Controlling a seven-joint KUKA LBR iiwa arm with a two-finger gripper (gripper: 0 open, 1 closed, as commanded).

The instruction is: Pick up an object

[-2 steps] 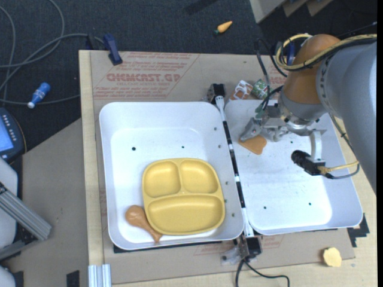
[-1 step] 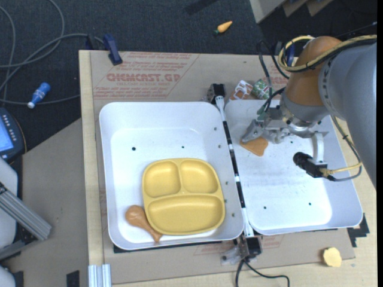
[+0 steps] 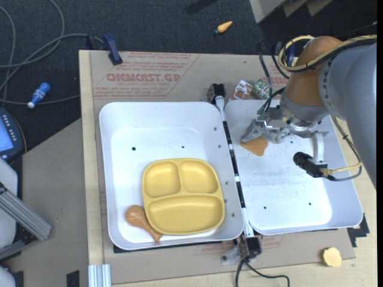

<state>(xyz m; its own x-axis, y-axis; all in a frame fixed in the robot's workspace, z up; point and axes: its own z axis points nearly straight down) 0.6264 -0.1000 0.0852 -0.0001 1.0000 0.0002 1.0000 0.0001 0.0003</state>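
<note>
My gripper [image 3: 264,135] is low over the far left part of the right bin [image 3: 299,214], close to the wall between the two bins. A small orange piece [image 3: 258,147] lies on the bin floor right under and just in front of the gripper, partly covered by it. Whether the piece is held cannot be told from this view. In the left bin [image 3: 119,130] sits a yellow divided plate [image 3: 182,195], and a tan drumstick-shaped toy [image 3: 139,217] lies against its near left edge.
The grey arm with its orange band [image 3: 311,70] comes in from the upper right, and a black cable part [image 3: 308,163] hangs over the right bin. A yellow lump [image 3: 331,256] lies on the bench beyond that bin's near right corner. Small clutter [image 3: 251,89] sits behind it.
</note>
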